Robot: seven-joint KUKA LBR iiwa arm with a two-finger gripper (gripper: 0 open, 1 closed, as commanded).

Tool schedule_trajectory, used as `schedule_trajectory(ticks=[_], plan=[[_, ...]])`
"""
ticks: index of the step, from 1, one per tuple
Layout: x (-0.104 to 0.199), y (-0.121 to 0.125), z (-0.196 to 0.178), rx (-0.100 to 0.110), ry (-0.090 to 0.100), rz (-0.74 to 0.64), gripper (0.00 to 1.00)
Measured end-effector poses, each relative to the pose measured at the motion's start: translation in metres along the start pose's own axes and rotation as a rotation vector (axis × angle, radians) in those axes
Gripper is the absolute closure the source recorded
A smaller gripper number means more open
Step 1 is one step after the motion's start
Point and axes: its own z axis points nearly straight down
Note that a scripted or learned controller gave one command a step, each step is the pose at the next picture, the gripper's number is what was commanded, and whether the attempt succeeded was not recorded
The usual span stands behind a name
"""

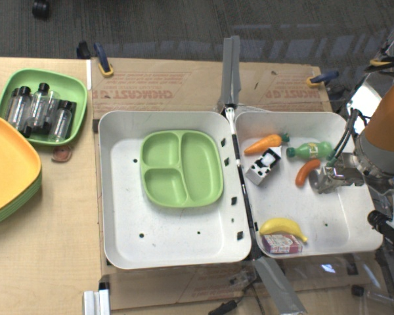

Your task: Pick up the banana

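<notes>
Banana (284, 227) lies near the lower edge of the right bin (354, 238), in the lower right of the frame, resting against the top of a small pink box (280, 243) just below it. It looks like a light plastic toy: stiff, smooth and likely slippery, with a curve that could roll under pressure. Across the thick middle seems the best place to grip, since the tapered ends would slide out. The hand (323, 179) hovers higher in the same bin, just right of a small red-orange pepper (306, 171) and below a green bottle (310, 151), well apart from the banana. Nothing shows between its fingers, and how far open they are I cannot tell from this slant. A carrot (263, 143) lies further up and left.
</notes>
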Motion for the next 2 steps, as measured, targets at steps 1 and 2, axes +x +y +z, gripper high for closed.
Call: schedule_trajectory(ticks=[1, 2], plan=[[-0.061, -0.013, -0.022, 0.000, -0.001, -0.182, 1.00], [-0.051, -0.014, -0.009, 0.001, 0.000, -0.248, 1.00]])
